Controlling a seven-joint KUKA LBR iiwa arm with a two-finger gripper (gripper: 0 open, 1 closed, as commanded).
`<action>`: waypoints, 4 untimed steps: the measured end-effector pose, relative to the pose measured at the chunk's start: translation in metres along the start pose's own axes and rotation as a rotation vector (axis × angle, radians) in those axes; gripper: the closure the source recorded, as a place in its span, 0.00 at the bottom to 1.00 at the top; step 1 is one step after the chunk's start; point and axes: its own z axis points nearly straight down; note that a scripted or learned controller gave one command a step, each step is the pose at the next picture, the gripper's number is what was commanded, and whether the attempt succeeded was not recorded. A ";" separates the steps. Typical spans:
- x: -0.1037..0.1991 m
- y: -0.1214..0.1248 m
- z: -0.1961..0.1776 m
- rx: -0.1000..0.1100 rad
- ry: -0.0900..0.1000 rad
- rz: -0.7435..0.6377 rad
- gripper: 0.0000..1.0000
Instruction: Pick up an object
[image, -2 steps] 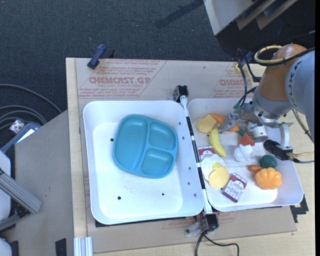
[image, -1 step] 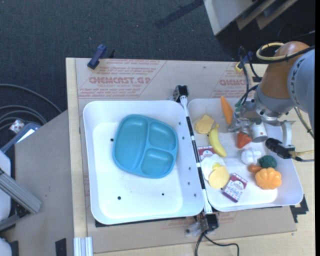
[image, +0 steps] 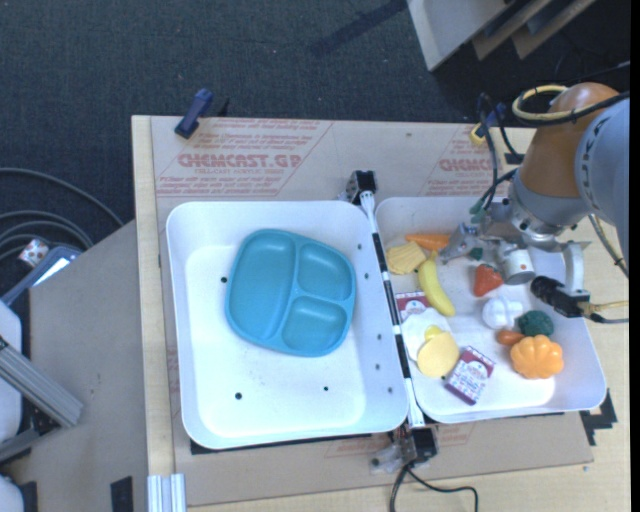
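Clearly the pick has not been completed yet. On the worktop (image: 250, 155) sit two white bins side by side. The left bin (image: 200, 400) carries a blue divided plate (image: 292, 292) and nothing else that can be made out. The right bin (image: 580, 385) holds the candidates: a yellow banana (image: 435, 288) near its left wall, an orange wedge (image: 430, 241) and a pale yellow piece (image: 404, 259) at the far left, a red piece (image: 487, 281) in the middle, a white lump (image: 498, 312), a dark green piece (image: 536, 322), an orange pumpkin (image: 537, 357) at the near right, a round yellow disc (image: 437, 354) and a small red-and-white packet (image: 467, 375) close to the near edge.

The arm (image: 570, 160) reaches in from the right, and its claw (image: 500, 255) hangs low over the far middle of the right bin, just above the red piece and near the orange wedge. Whether the claw is apart or together cannot be told from this angle, since the wrist hides it, and no object is seen gripped. Judging by this, the approach is roughly done, while the closing, lifting and carrying clear remain. The red piece seems the likeliest target.
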 end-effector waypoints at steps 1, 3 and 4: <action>0.000 0.001 -0.010 -0.003 0.000 -0.001 1.00; 0.006 0.024 0.015 0.035 0.004 -0.001 0.00; 0.007 0.026 0.005 0.027 0.002 -0.001 1.00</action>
